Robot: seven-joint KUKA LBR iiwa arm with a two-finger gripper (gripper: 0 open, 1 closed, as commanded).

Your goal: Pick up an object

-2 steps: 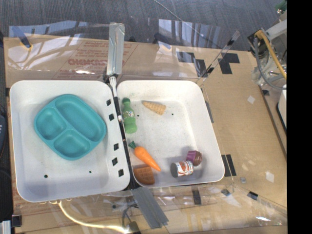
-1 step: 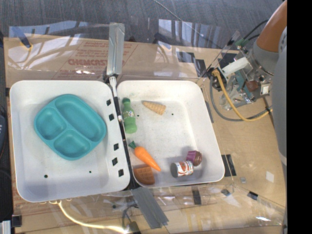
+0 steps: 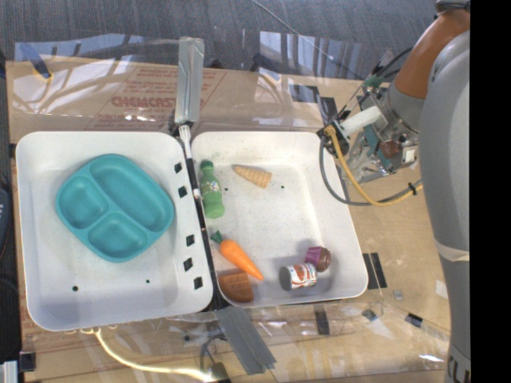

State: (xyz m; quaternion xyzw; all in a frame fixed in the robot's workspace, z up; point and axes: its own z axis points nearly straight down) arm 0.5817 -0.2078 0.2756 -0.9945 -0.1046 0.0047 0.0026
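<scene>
The right bin (image 3: 339,214) holds a green bottle (image 3: 211,190) by its left wall, a waffle cone (image 3: 252,175) near the back and an orange carrot (image 3: 239,258) at the front left. A brown bread piece (image 3: 237,287) lies in the front corner, with a small can (image 3: 298,276) and a purple item (image 3: 318,257) at the front right. My gripper (image 3: 369,140) hangs past the bin's right rim, amid yellow cables, with nothing seen in it.
The left bin (image 3: 40,278) holds a teal divided plate (image 3: 116,206). A taped divider (image 3: 192,206) joins the two bins. Yellow cable loops (image 3: 351,190) droop over the right bin's right edge. Cardboard and plastic sheet lie behind the bins.
</scene>
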